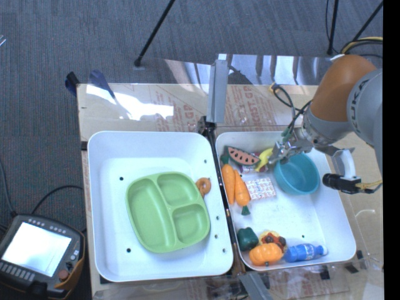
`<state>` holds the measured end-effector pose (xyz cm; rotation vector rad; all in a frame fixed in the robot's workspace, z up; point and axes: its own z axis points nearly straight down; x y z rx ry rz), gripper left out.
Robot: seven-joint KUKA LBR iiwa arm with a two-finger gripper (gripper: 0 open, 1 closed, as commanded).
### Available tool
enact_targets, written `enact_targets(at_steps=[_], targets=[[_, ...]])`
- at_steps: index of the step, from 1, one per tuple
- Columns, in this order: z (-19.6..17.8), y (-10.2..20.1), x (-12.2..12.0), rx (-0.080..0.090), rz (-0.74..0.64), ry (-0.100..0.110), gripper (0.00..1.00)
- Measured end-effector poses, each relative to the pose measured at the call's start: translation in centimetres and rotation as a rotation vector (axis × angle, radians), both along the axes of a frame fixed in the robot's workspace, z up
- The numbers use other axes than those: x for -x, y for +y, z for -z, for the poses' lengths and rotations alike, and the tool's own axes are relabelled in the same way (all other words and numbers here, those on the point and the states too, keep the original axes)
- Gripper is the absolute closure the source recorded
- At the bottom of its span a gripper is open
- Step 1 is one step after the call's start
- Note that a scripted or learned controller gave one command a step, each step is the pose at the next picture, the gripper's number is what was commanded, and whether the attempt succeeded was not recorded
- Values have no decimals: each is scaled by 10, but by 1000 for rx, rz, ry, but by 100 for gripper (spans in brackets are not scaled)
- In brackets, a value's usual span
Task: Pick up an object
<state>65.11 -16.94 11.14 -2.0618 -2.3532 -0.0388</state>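
Observation:
My gripper [283,150] hangs low over the far part of the right bin [337,220], at the left rim of a blue bowl [299,175] and just right of a yellow banana [265,159]. A watermelon slice [242,157] lies left of the banana. Two carrots [235,186] lie side by side near the bin's left wall, with a patterned packet [260,188] beside them. At the near end sit a green pepper [248,237], an orange pepper [265,254] and a blue bottle [304,252].
The left bin [106,186] bears a green divided plate [167,212] and a small orange ring [203,185] at its right wall. A metal post [217,92] stands behind the bins. A teach pendant [39,249] lies on the floor at the lower left.

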Motion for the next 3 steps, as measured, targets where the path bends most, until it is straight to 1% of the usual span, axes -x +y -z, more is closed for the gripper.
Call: enact_targets(at_steps=[1,2,3], targets=[[4,-14,5,25,9,6,0],[-16,-30,3,11,-88,7,0],[17,-2,28,30,-136,-6,0]])
